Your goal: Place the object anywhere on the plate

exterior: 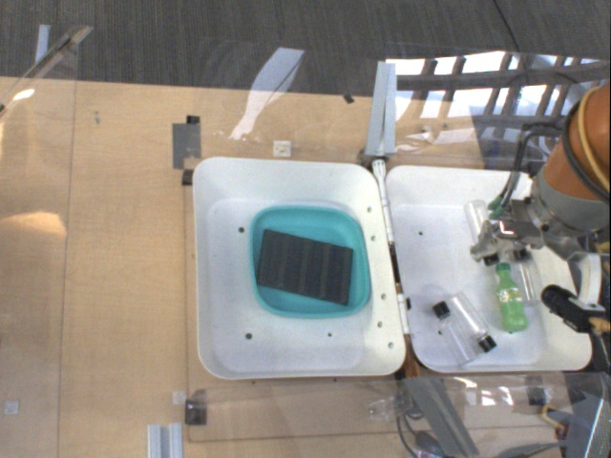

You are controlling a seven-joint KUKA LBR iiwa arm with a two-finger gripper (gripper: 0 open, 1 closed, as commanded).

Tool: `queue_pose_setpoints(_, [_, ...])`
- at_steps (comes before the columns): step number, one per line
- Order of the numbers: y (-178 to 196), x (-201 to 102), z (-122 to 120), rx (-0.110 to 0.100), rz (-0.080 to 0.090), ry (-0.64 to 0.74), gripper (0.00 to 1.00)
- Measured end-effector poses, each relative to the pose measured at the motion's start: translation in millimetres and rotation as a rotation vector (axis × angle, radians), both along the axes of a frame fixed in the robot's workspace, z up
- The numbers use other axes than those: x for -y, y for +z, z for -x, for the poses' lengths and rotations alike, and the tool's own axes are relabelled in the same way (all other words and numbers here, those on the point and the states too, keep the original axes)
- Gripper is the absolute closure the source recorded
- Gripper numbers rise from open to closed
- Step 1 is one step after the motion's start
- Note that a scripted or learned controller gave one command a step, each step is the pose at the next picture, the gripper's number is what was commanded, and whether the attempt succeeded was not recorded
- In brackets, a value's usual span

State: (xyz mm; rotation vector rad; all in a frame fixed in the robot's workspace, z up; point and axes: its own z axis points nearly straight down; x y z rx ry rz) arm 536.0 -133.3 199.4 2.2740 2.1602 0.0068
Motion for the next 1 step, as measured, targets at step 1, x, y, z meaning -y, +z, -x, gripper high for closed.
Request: queue_pose_setpoints(1, [0.0, 0.0, 0.0, 0.0, 0.0, 0.0, 0.0])
